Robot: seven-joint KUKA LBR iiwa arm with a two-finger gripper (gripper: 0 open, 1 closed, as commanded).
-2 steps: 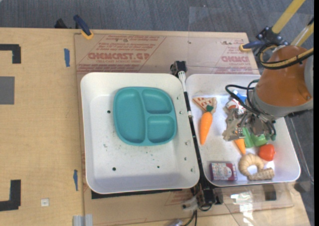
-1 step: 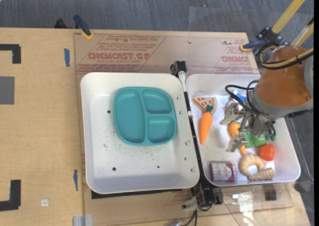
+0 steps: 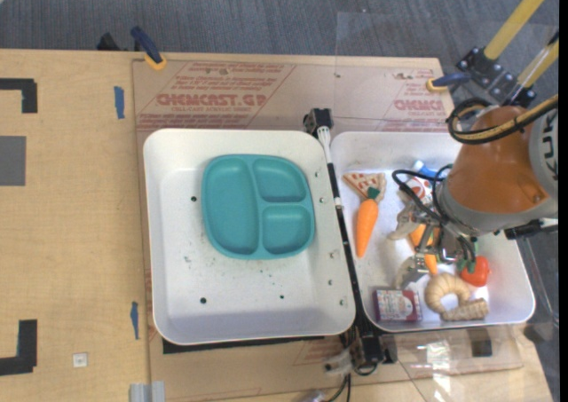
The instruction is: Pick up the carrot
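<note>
- My gripper (image 3: pixel 432 248) hangs low in the right bin (image 3: pixel 515 303); grip state, I cannot tell.
- The carrot (image 3: pixel 366 224) lies just left of it, seemingly untouched.

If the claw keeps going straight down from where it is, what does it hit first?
Most likely the croissant and tomato, which lie right under the claw in the right bin. The carrot lies well to the camera's left of that line. Depth is hard to judge from this slant.

Robotics lab: cardboard-covered bench (image 3: pixel 71 214) with clamps (image 3: pixel 149 48), tape marks, two white bins (image 3: pixel 169 240), grey carpet floor (image 3: pixel 266 1)
</note>
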